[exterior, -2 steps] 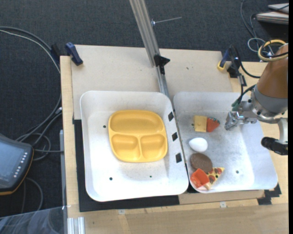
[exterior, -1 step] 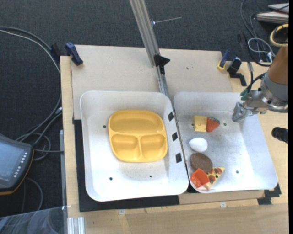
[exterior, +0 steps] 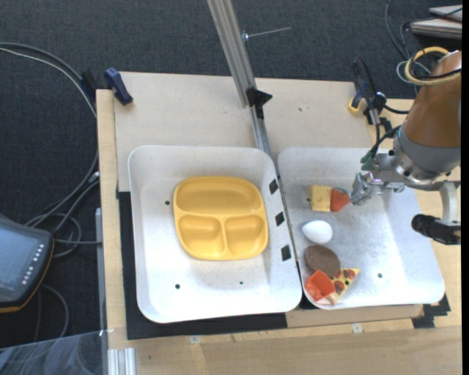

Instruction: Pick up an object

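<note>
Gripper (exterior: 359, 192) sat low in your right bin (exterior: 410, 242), tips at red piece (exterior: 338, 200) beside yellow cheese block (exterior: 320, 197). Finger opening: you couldn't tell. White egg (exterior: 317, 231), brown patty (exterior: 322, 259) lay nearer front. Yellow tray (exterior: 219, 217) filled left bin (exterior: 146, 242).

A light wooden table (exterior: 190, 110) stands on dark carpet (exterior: 51, 22). Grey cables (exterior: 44, 62) run across the floor at left. A metal post (exterior: 233, 44) rises from the table's rear.
</note>
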You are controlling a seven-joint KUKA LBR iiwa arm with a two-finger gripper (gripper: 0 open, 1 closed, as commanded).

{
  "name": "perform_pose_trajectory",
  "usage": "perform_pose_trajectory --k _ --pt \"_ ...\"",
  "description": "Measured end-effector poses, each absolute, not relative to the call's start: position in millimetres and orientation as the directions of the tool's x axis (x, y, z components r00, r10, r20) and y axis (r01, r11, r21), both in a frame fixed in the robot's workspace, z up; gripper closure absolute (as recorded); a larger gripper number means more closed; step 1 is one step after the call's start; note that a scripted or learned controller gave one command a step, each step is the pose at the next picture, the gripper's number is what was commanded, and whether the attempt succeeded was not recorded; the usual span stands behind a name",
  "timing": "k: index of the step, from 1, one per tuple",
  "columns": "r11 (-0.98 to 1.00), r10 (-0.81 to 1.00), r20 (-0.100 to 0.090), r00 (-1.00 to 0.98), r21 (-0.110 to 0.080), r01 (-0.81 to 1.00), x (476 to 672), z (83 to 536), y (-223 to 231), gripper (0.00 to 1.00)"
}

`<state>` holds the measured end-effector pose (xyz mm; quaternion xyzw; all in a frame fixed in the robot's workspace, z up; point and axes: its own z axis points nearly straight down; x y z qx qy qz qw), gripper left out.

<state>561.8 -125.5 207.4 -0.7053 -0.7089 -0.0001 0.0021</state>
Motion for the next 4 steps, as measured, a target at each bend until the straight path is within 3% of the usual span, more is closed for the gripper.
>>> perform_pose_trajectory --k 1,4 --pt "0.006 1.000 0.004 -0.006 -0.003 1.000 542.7 213.2 -74.7 1.00" --pt "0.007 1.000 0.003 -0.007 0.000 1.000 527.1 215.4 72.5 1.00"
